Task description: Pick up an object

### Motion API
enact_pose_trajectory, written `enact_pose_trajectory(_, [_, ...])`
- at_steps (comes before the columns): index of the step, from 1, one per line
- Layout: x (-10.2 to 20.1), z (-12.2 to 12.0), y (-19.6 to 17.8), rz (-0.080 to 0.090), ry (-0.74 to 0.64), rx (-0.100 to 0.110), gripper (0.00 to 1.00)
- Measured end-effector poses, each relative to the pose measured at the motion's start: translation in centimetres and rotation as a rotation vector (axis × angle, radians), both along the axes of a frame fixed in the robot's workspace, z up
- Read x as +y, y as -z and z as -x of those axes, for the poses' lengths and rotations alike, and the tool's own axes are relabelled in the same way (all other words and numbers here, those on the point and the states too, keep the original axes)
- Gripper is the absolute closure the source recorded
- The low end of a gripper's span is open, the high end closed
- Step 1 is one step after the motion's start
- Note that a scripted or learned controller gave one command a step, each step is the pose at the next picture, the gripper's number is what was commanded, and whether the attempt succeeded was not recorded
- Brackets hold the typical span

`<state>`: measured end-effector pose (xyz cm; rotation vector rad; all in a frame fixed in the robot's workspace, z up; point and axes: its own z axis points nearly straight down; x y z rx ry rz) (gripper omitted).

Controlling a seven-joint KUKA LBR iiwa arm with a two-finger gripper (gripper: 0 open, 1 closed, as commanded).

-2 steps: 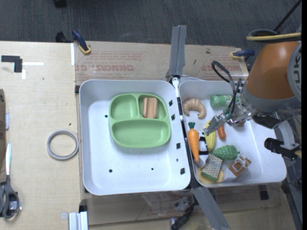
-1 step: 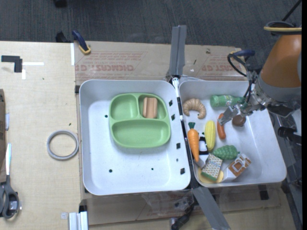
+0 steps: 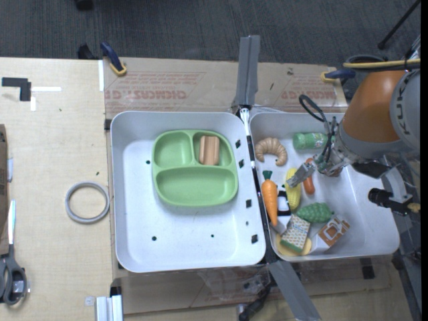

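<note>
My gripper [image 3: 305, 172] hangs low in the right bin [image 3: 364, 246], reaching in from the right under the arm's orange band [image 3: 374, 109]. Its tip is just above a yellow toy [image 3: 292, 178] and beside a small orange piece [image 3: 309, 186]. A croissant [image 3: 271, 150] and a green packet [image 3: 308, 140] lie at the bin's far side. An orange carrot [image 3: 269, 197] lies along the left wall. At the near side are a green leafy toy [image 3: 314, 212], a sandwich wedge [image 3: 295, 233] and a brown pretzel-like piece [image 3: 333, 231]. Nothing is visibly lifted.
The left bin [image 3: 134, 233] holds a green divided plate [image 3: 194, 186] with a tan sausage-like piece [image 3: 209, 150] in its far right section. On the bench to the left are a tape ring [image 3: 87, 201] and scissors [image 3: 12, 276]. Clamps [image 3: 114, 57] sit at the back.
</note>
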<state>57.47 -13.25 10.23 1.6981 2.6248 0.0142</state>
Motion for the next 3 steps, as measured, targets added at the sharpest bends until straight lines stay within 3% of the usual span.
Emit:
enact_pose_trajectory(1, [-0.1,0.0,-1.0,0.0,0.005,-0.002,1.0])
enact_pose_trajectory(2, [-0.1,0.0,-1.0,0.001,0.004,-0.002,0.0])
enact_pose_trajectory(3, [0.5,-3.4,-3.6,0.002,-0.149,0.016,0.0])
